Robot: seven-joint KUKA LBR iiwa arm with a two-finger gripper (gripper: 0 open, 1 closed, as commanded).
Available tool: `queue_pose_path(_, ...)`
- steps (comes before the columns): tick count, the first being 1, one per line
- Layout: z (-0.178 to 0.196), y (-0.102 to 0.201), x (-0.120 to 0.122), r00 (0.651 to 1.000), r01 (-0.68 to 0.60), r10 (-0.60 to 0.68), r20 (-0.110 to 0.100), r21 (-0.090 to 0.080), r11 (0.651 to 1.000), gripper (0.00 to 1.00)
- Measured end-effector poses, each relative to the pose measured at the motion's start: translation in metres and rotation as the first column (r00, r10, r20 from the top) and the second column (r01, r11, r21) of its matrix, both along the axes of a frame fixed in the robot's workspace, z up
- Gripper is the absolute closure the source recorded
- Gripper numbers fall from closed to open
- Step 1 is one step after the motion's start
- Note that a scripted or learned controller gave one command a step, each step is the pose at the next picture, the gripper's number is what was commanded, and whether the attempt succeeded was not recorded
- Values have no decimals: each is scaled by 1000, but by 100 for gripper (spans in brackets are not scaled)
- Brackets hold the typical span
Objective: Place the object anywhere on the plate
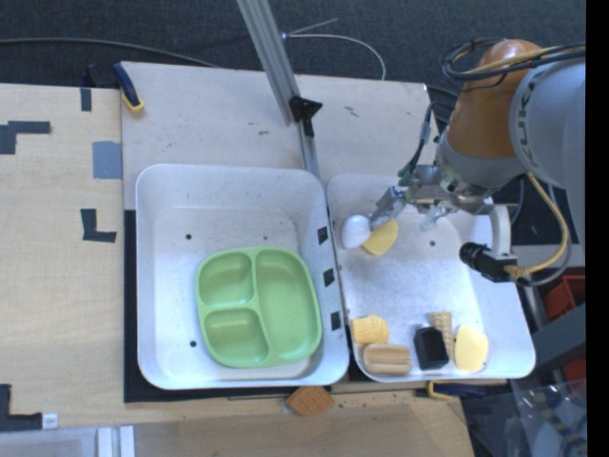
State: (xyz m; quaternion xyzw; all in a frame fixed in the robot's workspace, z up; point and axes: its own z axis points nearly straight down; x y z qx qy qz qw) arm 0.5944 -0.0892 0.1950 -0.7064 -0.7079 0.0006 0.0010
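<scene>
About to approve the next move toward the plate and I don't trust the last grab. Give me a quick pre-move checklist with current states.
1. Object at the gripper: a yellow piece and a white piece lie just below-left of it in the right bin. Ok.
2. Grasp confirmed: cannot tell; neither piece shows clearly between the fingers.
3. Green plate in the left bin, compartments free: ok.
4. Path leftward over the wall between the bins: a grey pole slants above it; clearance cannot tell.
5. Other items clustered at the right bin's near edge, away from the gripper: ok.
</scene>
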Motion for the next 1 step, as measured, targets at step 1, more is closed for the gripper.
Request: queue_pose_path(1,0,0,0,1000,0,0,0,0,1000,0)
